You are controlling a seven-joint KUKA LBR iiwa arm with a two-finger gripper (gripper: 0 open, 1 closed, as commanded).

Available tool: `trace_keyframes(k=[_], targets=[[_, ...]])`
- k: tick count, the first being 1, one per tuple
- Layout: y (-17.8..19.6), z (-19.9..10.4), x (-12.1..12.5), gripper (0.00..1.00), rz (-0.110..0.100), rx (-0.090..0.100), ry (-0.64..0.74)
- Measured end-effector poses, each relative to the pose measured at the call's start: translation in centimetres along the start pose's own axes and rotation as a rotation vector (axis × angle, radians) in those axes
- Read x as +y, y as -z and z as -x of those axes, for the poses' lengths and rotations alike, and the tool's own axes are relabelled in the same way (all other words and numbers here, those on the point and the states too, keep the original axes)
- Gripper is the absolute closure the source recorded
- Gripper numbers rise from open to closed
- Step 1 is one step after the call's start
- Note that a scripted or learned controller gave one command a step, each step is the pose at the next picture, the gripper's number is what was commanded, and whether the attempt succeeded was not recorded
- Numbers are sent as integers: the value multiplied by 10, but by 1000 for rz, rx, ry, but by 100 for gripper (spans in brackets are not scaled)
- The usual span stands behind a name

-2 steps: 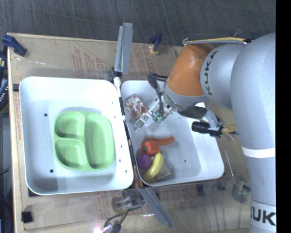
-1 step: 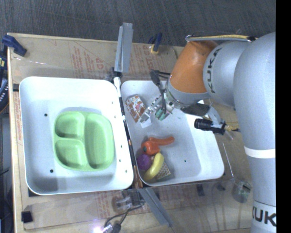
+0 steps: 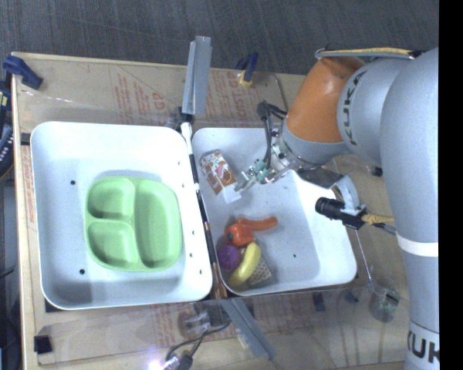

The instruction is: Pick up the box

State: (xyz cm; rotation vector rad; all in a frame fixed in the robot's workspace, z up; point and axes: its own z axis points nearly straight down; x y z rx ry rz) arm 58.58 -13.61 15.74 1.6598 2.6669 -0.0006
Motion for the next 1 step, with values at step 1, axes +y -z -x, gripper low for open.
trace_keyframes(k=[1], targets=[[0, 0, 0, 0, 0, 0, 0]])
